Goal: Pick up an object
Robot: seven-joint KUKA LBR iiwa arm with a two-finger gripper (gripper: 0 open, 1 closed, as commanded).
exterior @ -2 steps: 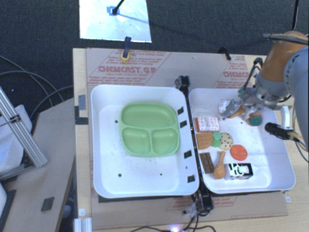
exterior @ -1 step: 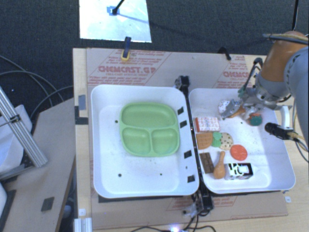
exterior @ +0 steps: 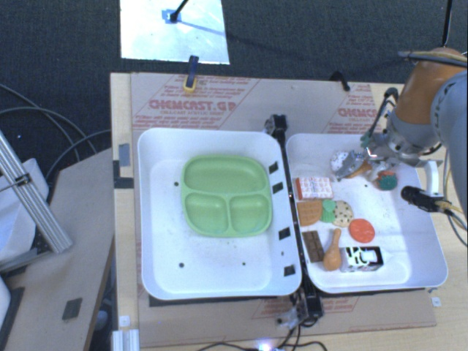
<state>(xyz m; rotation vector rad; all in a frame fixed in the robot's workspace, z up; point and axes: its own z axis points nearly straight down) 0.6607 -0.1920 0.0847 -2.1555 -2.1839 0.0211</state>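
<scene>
Jaws (exterior: 363, 159) low in right bin (exterior: 431, 269), state unclear, arm slanting from right.

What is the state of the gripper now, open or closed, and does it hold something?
Gripper: low over the right bin, near its far edge; open or closed cannot be told, and nothing is seen held.
</scene>
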